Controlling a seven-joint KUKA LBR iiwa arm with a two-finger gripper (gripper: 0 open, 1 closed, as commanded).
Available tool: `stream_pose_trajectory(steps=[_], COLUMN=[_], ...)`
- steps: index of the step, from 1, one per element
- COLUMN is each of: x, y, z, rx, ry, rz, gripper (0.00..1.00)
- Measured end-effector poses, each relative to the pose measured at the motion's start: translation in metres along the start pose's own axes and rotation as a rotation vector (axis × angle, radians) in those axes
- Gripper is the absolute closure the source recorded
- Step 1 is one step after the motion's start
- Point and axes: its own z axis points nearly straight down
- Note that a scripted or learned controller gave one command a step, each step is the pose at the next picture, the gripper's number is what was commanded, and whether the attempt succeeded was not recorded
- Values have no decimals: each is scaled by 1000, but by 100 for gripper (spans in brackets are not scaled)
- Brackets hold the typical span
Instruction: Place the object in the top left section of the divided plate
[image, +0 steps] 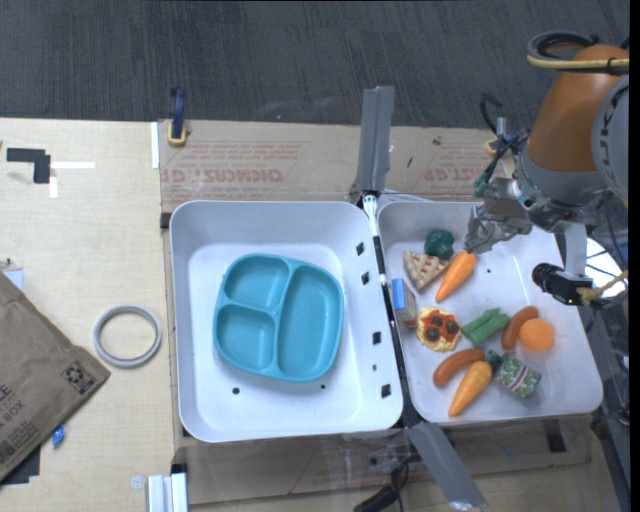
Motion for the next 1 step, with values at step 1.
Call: stream_pose_trajectory(steps=[1], x=[6], y=[-5], z=[57], rx=[1], ry=[1], rz=[43], gripper=[100])
